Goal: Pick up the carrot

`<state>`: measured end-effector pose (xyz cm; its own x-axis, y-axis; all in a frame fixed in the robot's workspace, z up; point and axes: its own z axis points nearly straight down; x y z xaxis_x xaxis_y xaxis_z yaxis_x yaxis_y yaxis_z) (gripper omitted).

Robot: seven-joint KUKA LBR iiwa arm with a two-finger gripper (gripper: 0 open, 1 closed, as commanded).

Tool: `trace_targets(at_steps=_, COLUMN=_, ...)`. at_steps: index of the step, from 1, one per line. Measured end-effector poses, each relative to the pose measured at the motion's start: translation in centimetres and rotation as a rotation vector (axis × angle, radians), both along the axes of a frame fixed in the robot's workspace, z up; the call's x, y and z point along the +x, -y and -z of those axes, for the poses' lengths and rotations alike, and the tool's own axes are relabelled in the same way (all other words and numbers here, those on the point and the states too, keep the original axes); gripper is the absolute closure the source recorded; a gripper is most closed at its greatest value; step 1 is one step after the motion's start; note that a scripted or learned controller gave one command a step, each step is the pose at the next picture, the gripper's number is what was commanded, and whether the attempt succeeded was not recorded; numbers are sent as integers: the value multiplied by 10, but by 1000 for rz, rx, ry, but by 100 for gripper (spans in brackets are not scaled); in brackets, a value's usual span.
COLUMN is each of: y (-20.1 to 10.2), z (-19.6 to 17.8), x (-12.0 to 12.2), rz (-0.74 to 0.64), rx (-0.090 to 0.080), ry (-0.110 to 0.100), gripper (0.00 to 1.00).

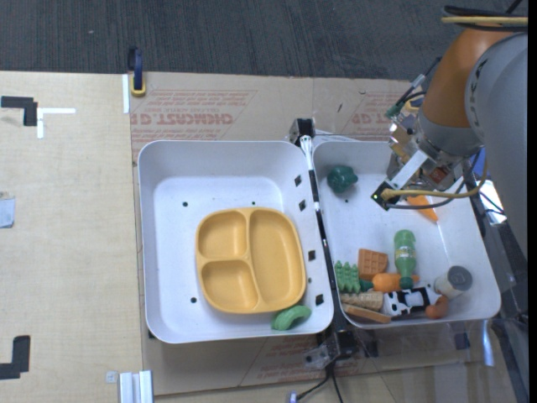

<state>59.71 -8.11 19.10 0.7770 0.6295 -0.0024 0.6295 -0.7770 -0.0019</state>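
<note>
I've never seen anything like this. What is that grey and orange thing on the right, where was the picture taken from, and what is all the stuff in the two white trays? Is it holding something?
That is a robot arm reaching in from the right. At its end sits a gripper, which serves as its hand. One camera, fixed above the bench, looks down at a slant.

The left bin holds a yellow divided plate and a small green toy. The right bin holds toy food, including a dark green piece, a green bottle, a waffle-like square and a black-and-white toy.

The gripper hangs over the right bin, just above a pointed orange piece, probably the carrot it is meant to pick up. I cannot see it holding anything.
</note>
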Motion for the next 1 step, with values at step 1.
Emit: trace_targets(at_steps=1, y=0, z=0, x=0, rz=0, rx=0, ry=0, gripper=0)
